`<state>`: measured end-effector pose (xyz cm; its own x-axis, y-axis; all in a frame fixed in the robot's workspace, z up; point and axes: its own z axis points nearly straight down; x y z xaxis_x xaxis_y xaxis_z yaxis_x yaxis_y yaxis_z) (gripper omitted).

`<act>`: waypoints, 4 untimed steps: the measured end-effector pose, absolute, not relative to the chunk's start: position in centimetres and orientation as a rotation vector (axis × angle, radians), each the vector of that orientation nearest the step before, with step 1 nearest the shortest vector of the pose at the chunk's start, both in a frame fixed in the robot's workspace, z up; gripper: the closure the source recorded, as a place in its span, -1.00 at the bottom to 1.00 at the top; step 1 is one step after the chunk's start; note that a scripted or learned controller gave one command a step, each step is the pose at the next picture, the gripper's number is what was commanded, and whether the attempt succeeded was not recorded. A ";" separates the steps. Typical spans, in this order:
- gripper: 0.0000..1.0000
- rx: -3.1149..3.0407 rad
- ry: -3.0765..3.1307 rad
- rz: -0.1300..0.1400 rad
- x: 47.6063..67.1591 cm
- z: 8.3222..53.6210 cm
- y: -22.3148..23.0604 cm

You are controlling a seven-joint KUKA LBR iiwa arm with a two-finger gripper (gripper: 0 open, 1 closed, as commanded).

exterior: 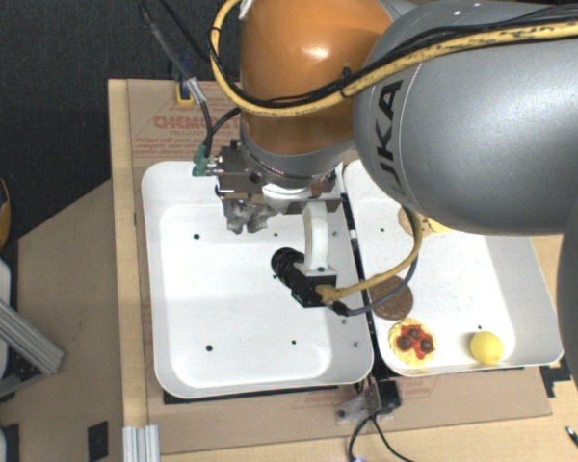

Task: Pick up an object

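Fingers (238, 218): standing slightly apart and gripping nothing, with bare white bin floor showing between the tips.
Gripper (249, 221): hanging tips-down over the back part of the left bin, near its far rim.
Arm (482, 114): reaching in from the right, its grey bulk covering much of the right bin's back half.
Orange band (303, 41): sitting right above the wrist.
Left bin (222, 359): lying white and shallow under the gripper, with a few small dark dots showing on its floor.
Right bin (530, 287): lying just beside the left bin and holding the loose things.
Yellow ball (486, 346): resting near the right bin's front rim.
Round orange piece (412, 341): lying near the front rim too, left of the ball, showing red and dark marks on top.
Brown disc (396, 305): lying just behind the round orange piece, close to the wall shared with the left bin.
Tan thing (408, 222): peeking out from under the arm, too hidden to identify.
Gripper and things: staying well apart, in different bins.
Cardboard sheet (135, 123): lying under both bins.
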<state>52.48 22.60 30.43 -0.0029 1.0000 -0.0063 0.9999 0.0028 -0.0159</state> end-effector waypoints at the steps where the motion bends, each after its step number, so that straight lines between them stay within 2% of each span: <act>1: 1.00 -2.217 -2.222 0.005 48.5 32.7 22.5; 2: 1.00 -2.223 -2.221 -0.003 47.9 34.5 20.8; 3: 1.00 -2.219 -2.219 0.011 47.8 28.3 22.5; 4: 1.00 -2.222 -2.224 -0.012 48.0 34.8 22.4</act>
